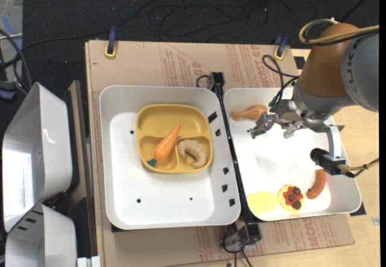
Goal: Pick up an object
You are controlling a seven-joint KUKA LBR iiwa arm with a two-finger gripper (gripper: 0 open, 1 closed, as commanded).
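The gripper hangs at the upper part of the right bin, fingers spread and grasping nothing. To do this well it should, I'd say, shift left and drop squarely over the drumstick. That drumstick is tan-orange, slim and glossy, lying near the bin's upper-left corner.

Bright, even overhead light w/ soft, faint shadows. The two white bins are near blown out, esp. their floors. Dark floor at top and left stays murky, w/ little detail. Image slightly soft and grainy overall; no obvious motion blur or edge warp.
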